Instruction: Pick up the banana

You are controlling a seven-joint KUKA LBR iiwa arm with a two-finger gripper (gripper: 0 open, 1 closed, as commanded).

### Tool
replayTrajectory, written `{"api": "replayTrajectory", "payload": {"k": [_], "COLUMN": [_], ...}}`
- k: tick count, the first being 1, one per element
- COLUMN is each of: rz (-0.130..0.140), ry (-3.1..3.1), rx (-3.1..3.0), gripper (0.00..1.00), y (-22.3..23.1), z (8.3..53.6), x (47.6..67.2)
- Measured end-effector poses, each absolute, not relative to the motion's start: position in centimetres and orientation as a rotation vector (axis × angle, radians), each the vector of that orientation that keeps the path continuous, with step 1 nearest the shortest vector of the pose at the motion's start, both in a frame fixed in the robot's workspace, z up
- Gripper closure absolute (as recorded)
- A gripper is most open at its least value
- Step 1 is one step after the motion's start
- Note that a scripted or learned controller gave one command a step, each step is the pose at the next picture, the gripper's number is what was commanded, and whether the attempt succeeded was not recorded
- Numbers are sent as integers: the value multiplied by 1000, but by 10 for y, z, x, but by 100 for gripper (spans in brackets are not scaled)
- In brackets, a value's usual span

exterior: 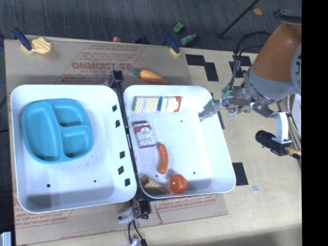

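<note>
i see the gripper [207, 110] at the right rim of the right bin [218, 152], reaching in from the right side; i cannot tell from this angle how it is set. no banana is visible to me in either bin. the right bin holds a flat colourful box [156, 104] along its far wall, a small dark red packet [145, 135] below that, an orange sausage-shaped toy [163, 158] near the middle, a red tomato [178, 183] at the near wall and a brownish item [152, 184] just beside it. the left bin [31, 193] holds a blue divided tray [56, 128]. a toy carrot [151, 76] lies on the tabletop [266, 199] beyond the bins.
</note>
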State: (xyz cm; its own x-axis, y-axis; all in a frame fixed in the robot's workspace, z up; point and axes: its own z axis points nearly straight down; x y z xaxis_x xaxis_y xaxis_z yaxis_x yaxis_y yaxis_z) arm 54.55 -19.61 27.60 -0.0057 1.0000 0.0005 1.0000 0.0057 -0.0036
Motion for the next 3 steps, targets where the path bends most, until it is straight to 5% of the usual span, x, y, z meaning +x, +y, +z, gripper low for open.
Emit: {"api": "replayTrajectory", "payload": {"k": [1,2,3], "rz": [3,1,3], "ry": [-2633,-2803,-2852], "rx": [-1703,-1415,-1306], "gripper": [0,0,0], "y": [-123,-27,46], "z": [160,192,191], "x": [494,502,476]}}
